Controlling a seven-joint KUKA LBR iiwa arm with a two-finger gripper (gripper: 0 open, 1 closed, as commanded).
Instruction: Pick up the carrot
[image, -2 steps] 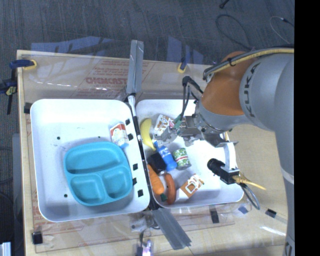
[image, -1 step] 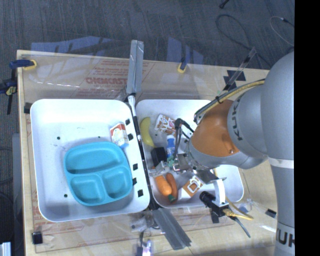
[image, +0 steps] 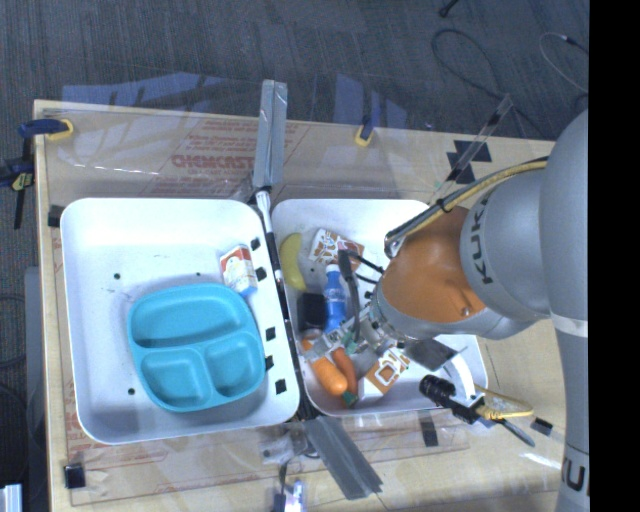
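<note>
Closest to the lens is my own grey arm (image: 520, 250), whose orange band hangs over the middle of the right bin (image: 395, 214) and covers much of its floor. The carrot (image: 332, 374) lies in that bin's near corner on the view's left. It is angled, its thick end toward the wall that divides the two bins, and it is close to the front wall as well, so it is hemmed in on two sides. My pincer (image: 352, 337) hangs just above and beside the carrot's far end. Whether it is wide or narrow I cannot tell, because the clutter hides it, and I see nothing held in it. A small orange-and-white box (image: 386, 372) lies just beside the carrot on the view's right. Beyond the carrot a black block (image: 312, 311) and a blue bottle (image: 335, 293) crowd in, then a yellow fruit (image: 292, 260) against the dividing wall and a printed carton (image: 333, 245) next to it. Bare white floor shows only along this bin's far rim. The left bin (image: 150, 240) has more free room. A blue divided plate (image: 195, 345) takes up its near half, and a red-and-white packet (image: 237, 268) leans by the dividing wall.
</note>
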